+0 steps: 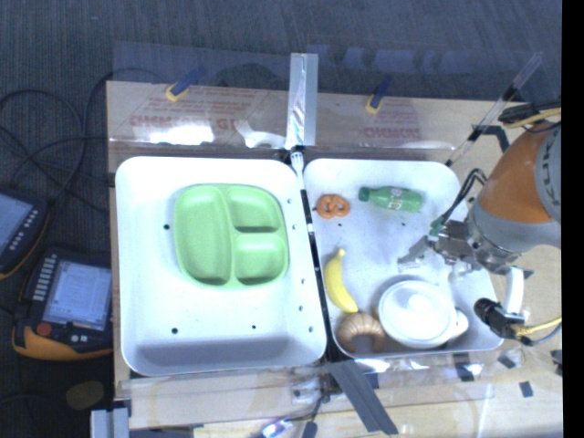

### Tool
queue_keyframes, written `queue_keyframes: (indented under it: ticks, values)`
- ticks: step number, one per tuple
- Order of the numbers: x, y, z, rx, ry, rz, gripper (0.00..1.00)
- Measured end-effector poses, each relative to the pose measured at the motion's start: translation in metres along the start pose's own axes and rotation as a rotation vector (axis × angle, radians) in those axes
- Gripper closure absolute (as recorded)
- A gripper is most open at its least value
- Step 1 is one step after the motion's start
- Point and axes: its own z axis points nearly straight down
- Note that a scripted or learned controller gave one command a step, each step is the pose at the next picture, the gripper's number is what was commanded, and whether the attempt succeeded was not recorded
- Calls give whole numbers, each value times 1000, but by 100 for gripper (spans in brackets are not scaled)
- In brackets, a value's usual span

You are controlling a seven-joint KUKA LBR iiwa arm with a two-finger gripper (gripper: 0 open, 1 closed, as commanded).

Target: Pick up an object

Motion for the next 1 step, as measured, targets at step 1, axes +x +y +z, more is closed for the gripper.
queue_keyframes:
  ticks: [1]
  values:
    - [2,6,-49,-1,-2,81,0]
